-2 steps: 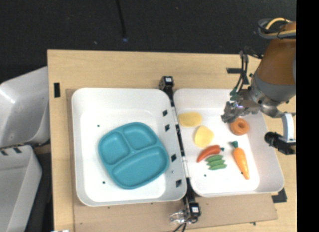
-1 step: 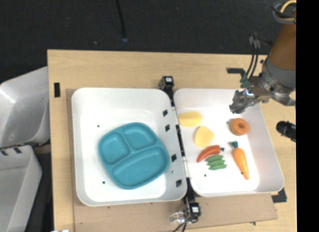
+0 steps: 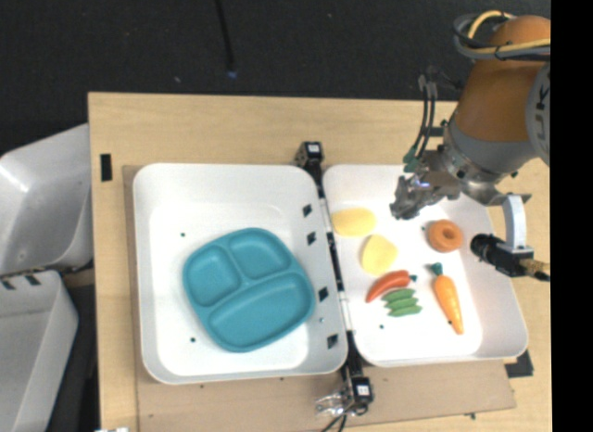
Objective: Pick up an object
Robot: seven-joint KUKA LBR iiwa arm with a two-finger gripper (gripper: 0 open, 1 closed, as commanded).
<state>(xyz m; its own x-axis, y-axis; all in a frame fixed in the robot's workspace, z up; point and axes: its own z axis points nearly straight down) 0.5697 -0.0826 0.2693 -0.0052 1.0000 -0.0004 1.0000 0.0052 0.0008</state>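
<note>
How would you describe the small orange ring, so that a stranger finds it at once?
Look in the right bin, the one without the blue tray. Near its far right side, just below the tool, lies the orange ring. Unlike the carrot below it, it is round with a hole in the middle.

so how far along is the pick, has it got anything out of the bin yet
Done: the gripper has reached over the right bin. In hand: it hangs above the bin's upper part, beside the yellow piece and the orange ring; nothing shows between its fingers. Left: the grasp and lift. The chili, green pods and carrot all lie on the bin floor.
</note>
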